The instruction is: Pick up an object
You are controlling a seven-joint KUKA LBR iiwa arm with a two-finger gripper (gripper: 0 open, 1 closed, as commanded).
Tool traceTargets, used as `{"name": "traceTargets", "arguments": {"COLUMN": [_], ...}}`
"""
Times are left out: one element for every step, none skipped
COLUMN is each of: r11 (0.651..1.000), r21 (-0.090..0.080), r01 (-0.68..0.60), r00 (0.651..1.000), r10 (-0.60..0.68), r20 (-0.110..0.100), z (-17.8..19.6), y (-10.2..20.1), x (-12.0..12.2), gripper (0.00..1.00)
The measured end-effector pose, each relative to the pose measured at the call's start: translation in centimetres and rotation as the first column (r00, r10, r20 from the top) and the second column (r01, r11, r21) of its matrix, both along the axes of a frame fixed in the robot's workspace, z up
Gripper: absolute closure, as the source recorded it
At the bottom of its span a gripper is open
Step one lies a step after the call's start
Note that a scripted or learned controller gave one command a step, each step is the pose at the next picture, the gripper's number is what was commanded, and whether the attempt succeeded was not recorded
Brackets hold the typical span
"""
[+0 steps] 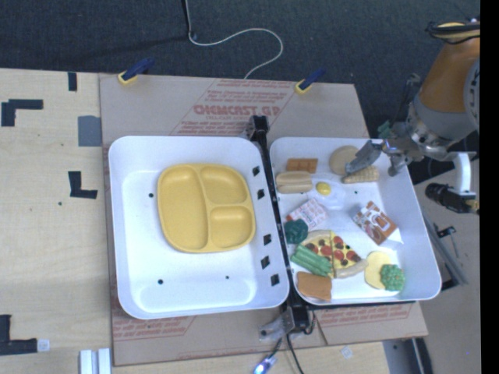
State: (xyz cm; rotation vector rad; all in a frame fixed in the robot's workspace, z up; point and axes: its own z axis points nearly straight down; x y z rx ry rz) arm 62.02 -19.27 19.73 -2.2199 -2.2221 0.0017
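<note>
Gripper parked at the top-right corner of the right bin, toy corn cob right under it

The gripper [366,160] hangs low over the right bin [421,232], near its far right corner, and honestly I can't tell if it's clamped on anything or not. The closest grab looks like the toy corn cob [361,176]: it sits just below the gripper, touching or nearly so, with its long axis running left-right, across the bin. A tan round cookie [341,160] is just left of the corn cob's top edge, and a toy hot dog [294,181] lies further left of it. My guess is the corn's the target, since everything else is well away toward the bin's near edge.
</note>
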Motion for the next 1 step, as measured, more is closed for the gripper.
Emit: {"name": "traceTargets", "arguments": {"r11": [1.000], "r21": [0.002], "r01": [0.004], "r00": [1.000], "r10": [-0.004], "r20": [-0.012], "z": [-9.75], "y": [-3.22], "x": [-5.17], "gripper": [0.00]}}
